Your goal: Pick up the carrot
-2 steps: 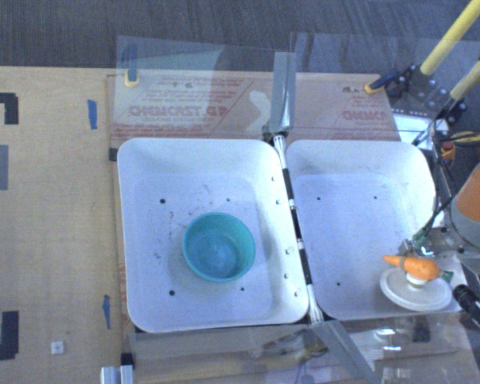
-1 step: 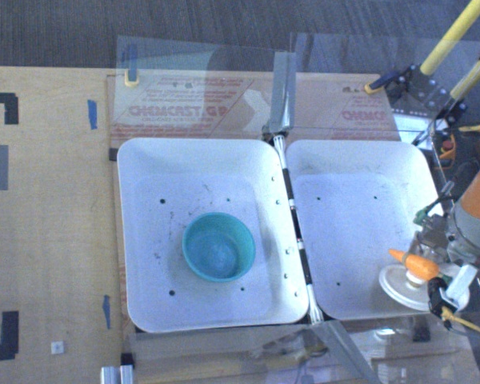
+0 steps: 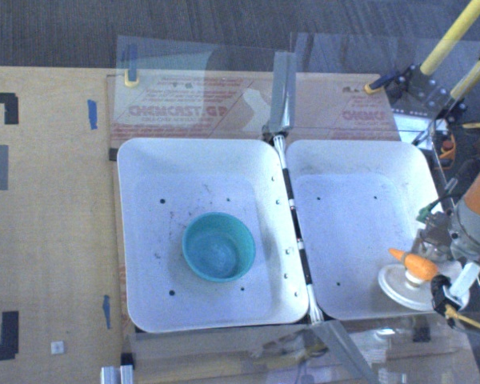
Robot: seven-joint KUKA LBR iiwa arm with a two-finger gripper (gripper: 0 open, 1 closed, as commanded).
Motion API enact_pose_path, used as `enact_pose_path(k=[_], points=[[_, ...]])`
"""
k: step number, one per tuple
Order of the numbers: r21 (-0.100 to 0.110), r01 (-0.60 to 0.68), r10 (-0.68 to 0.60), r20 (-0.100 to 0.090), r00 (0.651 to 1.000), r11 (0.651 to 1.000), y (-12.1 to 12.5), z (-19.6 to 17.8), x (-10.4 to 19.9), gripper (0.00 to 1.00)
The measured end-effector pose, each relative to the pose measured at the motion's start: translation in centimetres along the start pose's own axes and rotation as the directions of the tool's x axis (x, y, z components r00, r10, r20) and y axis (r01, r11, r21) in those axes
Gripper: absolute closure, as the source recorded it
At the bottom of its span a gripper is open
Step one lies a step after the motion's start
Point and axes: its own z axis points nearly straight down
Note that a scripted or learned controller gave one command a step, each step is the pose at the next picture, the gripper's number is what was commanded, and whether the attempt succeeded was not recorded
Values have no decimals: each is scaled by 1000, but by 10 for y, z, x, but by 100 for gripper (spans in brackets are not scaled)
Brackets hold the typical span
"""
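The carrot is small and orange, with its thin tip pointing left. It is in the right bin, near the front right corner, just over a round white dish. My gripper reaches in from the right edge and sits right against the thick end of the carrot. The wrist parts hide where the gripper meets the carrot, so I cannot tell whether the carrot is held or lies on the dish.
A teal bowl stands upright in the middle of the left bin. A raised divider separates the two bins. Yellow rods and cables crowd the back right.
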Motion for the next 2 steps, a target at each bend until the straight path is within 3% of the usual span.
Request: enact_pose_path(k=[1,2], points=[[12,148,-148,1,989,989,31,-75,73,100],[13,148,-148,1,989,989,30,-75,73,0]])
